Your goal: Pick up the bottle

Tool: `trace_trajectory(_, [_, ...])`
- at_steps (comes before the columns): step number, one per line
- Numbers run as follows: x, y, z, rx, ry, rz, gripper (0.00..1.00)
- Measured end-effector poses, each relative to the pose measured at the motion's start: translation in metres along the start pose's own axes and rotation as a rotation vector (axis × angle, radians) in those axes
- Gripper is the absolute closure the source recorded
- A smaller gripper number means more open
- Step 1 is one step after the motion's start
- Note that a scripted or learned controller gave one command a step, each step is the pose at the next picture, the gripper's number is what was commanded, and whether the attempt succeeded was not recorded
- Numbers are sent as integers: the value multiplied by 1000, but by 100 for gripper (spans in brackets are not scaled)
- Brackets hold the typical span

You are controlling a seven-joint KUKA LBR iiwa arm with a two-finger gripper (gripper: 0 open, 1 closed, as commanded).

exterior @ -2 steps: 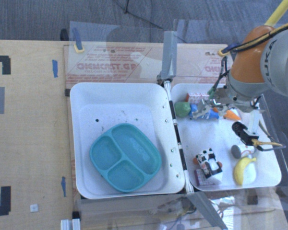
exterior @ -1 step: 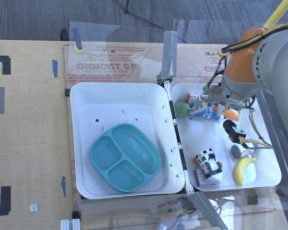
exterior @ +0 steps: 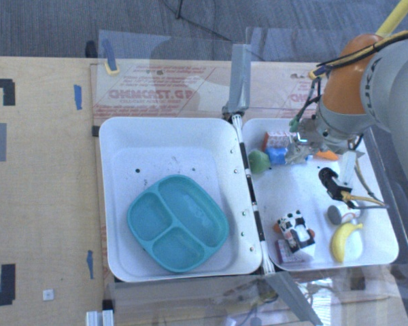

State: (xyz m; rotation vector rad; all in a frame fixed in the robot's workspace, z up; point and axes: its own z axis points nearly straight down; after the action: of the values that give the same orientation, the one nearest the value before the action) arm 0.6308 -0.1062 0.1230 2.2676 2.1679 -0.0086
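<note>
White shallow right bin (exterior: 377, 182) has the claw (exterior: 300, 141) low over its far edge, above a pink box (exterior: 277, 139), blue block (exterior: 277, 155) and green lump (exterior: 259, 161) (how far it is open I cannot tell). The bottle (exterior: 296, 157) seems to be the pale clear shape just beneath it, beside the blue block; it is too blurred to be sure. A yellow banana (exterior: 343, 239) lies near the bin's near right corner.

arm (exterior: 387, 80) cut off by right edge, claw (exterior: 300, 143) fingers hidden beneath wrist, bottle unidentifiable
</note>
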Motion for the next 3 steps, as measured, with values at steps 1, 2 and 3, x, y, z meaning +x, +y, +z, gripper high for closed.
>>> trace_trajectory(1, [0,0,1,1,0,0,0])
trace_trajectory(2, [52,34,-59,5,5,369,0])
trace_trajectory(3, [-12,10,4,-2,7,440,0])
